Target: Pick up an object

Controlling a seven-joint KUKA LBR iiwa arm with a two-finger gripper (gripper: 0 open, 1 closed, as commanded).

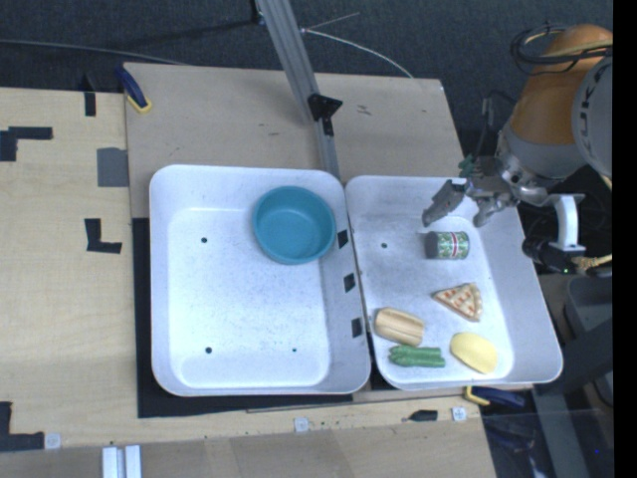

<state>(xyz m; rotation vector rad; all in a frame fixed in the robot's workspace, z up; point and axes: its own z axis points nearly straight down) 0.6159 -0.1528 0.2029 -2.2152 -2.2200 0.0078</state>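
In the right bin (393, 207) lie a small can (448, 245) with a green and red label on its side, a pizza slice (460, 301), a hot dog bun (398, 325), a green bean pod (416, 357) and a yellow lemon-like piece (474, 352). My gripper (464, 207) hangs just above the can at the bin's far right, fingers (440, 207) spread open with nothing between them. A blue bowl (294, 224) sits in the left bin (199, 297) near its far right corner.
A grey metal pole (294, 58) slants down to the divide between the bins. Cables and a blue-yellow clamp (134, 88) lie on the bench behind. Another clamp (493, 396) sits at the right bin's front edge.
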